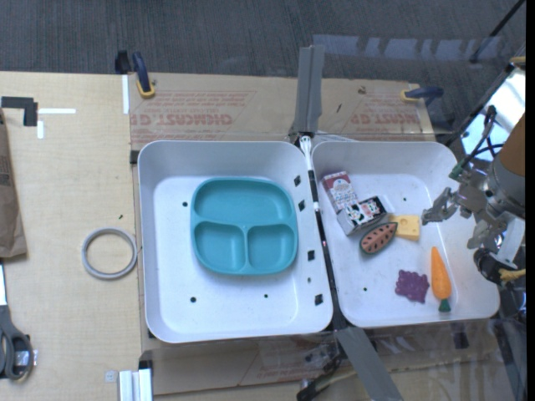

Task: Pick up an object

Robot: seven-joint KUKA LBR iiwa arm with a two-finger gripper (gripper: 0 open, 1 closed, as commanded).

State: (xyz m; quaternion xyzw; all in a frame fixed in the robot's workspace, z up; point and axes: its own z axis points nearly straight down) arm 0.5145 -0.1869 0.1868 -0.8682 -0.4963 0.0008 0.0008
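— Five small things lay in the right bin [468, 312]; which sat closest to the pincer [456, 215]?
— The carrot [440, 277], just at its six o'clock, long axis running twelve to six, leafy end at six.
— And the pincer itself?
— It hovered released, fingers spread, grasping nothing. The cheese wedge [408, 226] lay at its nine o'clock.
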